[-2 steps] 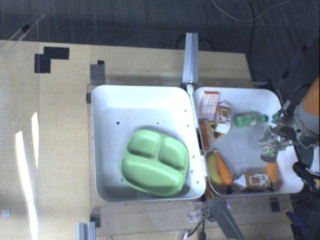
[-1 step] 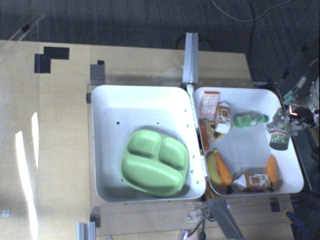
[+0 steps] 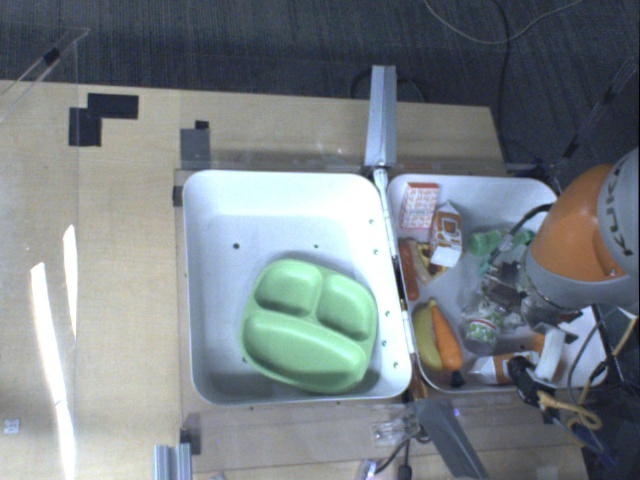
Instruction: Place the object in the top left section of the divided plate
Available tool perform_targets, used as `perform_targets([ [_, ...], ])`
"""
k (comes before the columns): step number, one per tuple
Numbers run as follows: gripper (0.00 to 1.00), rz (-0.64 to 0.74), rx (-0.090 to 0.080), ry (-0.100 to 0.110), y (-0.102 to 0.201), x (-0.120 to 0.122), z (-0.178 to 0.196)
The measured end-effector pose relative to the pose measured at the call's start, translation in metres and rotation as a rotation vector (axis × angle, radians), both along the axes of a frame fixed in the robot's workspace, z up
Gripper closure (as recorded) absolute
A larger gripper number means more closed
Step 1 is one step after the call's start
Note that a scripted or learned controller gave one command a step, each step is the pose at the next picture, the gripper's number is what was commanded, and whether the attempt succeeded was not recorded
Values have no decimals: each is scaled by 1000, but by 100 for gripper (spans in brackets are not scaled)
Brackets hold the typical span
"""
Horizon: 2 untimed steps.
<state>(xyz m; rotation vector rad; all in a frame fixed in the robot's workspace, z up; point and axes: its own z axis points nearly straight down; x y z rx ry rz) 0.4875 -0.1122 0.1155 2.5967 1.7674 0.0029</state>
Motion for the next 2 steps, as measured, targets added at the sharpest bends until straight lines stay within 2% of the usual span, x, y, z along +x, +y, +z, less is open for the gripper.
perform_targets([
  [1, 100, 117, -2, -3, -60, 1, 94],
  [2, 100, -80, 0, -3, 14, 1, -21],
])
